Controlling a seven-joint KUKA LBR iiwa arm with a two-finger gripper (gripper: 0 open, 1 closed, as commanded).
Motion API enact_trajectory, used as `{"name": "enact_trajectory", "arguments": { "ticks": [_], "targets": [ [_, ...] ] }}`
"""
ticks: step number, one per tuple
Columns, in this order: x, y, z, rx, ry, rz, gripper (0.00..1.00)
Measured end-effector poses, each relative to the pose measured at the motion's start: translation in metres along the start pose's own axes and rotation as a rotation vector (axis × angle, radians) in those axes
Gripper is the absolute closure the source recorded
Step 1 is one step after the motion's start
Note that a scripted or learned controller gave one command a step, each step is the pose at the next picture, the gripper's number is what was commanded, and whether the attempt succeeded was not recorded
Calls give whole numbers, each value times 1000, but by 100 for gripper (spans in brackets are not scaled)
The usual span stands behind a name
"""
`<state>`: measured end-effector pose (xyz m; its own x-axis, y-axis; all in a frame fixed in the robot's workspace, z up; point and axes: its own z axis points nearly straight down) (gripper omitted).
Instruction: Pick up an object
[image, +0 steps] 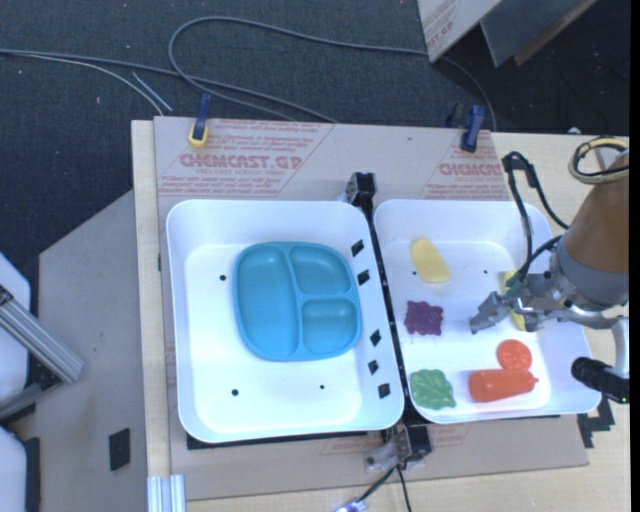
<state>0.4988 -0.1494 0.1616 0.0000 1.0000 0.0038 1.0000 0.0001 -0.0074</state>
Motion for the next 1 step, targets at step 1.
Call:
{"name": "enact_trajectory", "arguments": {
  "ticks": [1],
  "targets": [
    [2,0,64,0,0,0,0]
  ]
}}
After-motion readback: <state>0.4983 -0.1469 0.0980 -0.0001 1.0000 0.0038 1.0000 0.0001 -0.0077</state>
